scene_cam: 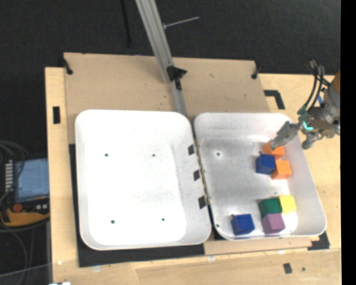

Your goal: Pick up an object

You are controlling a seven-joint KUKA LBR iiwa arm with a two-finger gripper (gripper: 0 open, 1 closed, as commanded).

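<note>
Descending among 3 touching blocks [273, 162], the pincer [293, 134], whose spread cannot be judged, risks nudging neighbours instead of gripping 1.

A metal pole [157, 37] slants over the bench [225, 79]; cables [6, 218] lie left.

No legible text, label, brand, number or sign on any surface here.

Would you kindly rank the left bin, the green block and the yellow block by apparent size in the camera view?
1. Left bin, far the largest.
2. Green block and yellow block: they look about alike, so I won't rank them.
</note>
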